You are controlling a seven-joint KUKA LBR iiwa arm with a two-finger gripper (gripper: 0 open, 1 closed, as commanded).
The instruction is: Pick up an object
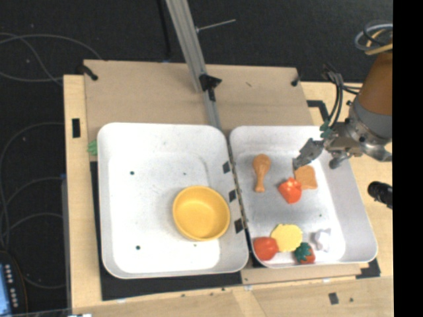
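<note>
My gripper [321, 158] hangs over the right bin's [344, 207] far right part, open, with nothing between its fingers. Just below and in front of it lies an orange wedge [306, 177], touching a red pepper-like piece [289, 190]. A tan drumstick [262, 172] lies to their left. Along the bin's near edge sit a red fruit [266, 247], a yellow piece [287, 237], a small red-and-green item [304, 253] and a small white object [322, 238].
The left bin [132, 177] holds a yellow bowl [201, 212] near its right wall. A slanted metal post [192, 45] rises behind the bins where they meet. The arm [377, 104] comes in from the right above the bench edge.
</note>
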